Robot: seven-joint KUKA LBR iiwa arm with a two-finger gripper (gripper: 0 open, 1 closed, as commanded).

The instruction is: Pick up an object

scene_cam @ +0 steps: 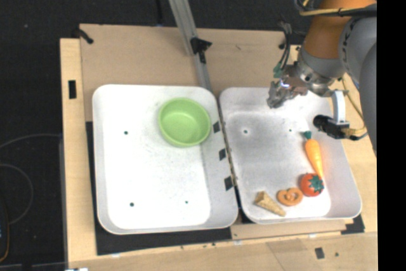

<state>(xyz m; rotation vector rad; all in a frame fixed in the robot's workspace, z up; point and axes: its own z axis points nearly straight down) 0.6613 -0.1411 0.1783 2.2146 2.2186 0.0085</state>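
Hanging over the far edge of the right bin (254, 105), the gripper (279, 97) sits at the end of the grey arm (327, 35) with its orange band, which comes in from the right side of the counter (133, 54). From where I stand its tip is a dark, blurred cluster of metal, and I cannot tell how it is set or whether it touches the bin floor beneath it; nothing shows in its grasp.

Down the right bin's right side lies a carrot (314, 157), orange with a small green top pointing toward the far edge. Just beside its near end sits a tomato (311, 185), red with a dark stalk. Along the near edge, close to the tomato, rests a small orange pumpkin-like piece (290, 197), and touching or nearly touching that, a pale tan wedge (269, 203) that could be bread or cheese. All four lie well apart from the gripper.

The left bin (120, 155) carries a green bowl (184, 122), upright, near its far right corner. A grey metal strut (181, 3) slants across the counter's far side toward the gap between the two bins
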